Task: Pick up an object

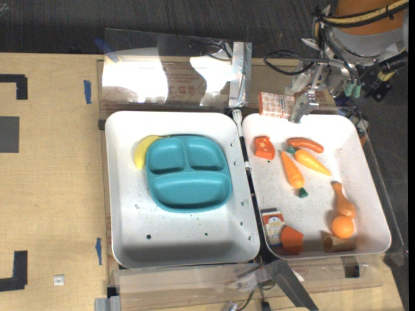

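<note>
Bins sit side by side on the bench: the left bin (123, 238) carries a teal divided plate (188, 172) near its middle, and a yellow piece (142, 149) peeks from under the plate's far-left edge.

The right bin (369, 173) holds the small toy foods. An orange-red block (264, 147) lies near the bin's far-left corner. Toward the far edge rests a red sausage (305, 145), and just in front of it, touching or nearly so, lies a yellow-orange carrot (311, 162). A second, deeper orange carrot (293, 172) lies just left of it, pointing toward the near edge. Along the right edge, a brown-orange gourd shape (341, 201) stands above an orange ball (342, 227), the two touching, with a small brown piece (338, 243) at the near-right corner. At the near-left corner a small printed carton (273, 225) lies against an orange-red cup (292, 240).

A red-and-white box (273, 104) sits just outside the right bin's far edge, on the bench.

The gripper (305, 109) hangs over the right bin's far rim, just beside that box, with cables bunched around the wrist above it. Nothing sits between the fingers; whether they are spread or pressed together cannot be told from this angle.
</note>
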Controlling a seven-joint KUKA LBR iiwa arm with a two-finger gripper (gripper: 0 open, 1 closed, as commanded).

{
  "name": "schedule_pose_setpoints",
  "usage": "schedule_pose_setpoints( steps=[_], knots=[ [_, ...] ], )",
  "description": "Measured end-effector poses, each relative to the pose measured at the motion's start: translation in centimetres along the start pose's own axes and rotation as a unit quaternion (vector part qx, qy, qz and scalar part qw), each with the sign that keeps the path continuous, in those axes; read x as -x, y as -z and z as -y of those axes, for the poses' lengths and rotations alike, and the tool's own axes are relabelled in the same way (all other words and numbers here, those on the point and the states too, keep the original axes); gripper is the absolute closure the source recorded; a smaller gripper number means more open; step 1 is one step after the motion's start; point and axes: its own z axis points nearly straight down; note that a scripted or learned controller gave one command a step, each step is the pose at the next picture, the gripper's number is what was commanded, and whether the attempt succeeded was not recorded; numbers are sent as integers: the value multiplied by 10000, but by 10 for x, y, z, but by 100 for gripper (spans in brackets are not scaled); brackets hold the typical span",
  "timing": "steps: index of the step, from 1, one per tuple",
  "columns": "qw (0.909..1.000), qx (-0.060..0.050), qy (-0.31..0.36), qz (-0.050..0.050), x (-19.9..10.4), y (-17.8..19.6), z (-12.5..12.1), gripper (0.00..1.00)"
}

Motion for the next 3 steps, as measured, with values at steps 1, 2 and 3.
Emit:
schedule_pose_setpoints(
  steps=[1,2,3],
  knots=[
    [9935,8,1138,-61,-11,-75,18,100],
    [9995,-1,309,14,11,12,20,100],
    [9985,3,539,-66,-2,-59,44,100]
  ],
)
